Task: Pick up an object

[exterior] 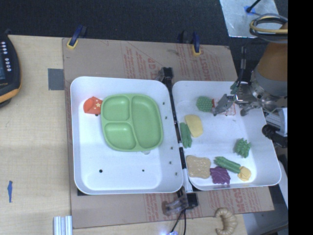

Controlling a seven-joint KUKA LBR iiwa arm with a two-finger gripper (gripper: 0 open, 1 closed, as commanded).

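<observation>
Over the right white bin (254,175), near its far edge, the grey two-finger gripper (226,105) hangs with fingers spread, nothing between them. Just left of it lies a small bumpy green toy (204,103). Nearer the middle sit a pale yellow piece (194,125) and a dark green strip (185,134). The left white bin (122,180) holds a green three-compartment plastic plate (132,122) beside a red toy (92,105).

The pincer (226,107) hangs over the right bin (254,180) beside a green toy (204,103), fingers apart and holding nothing
</observation>
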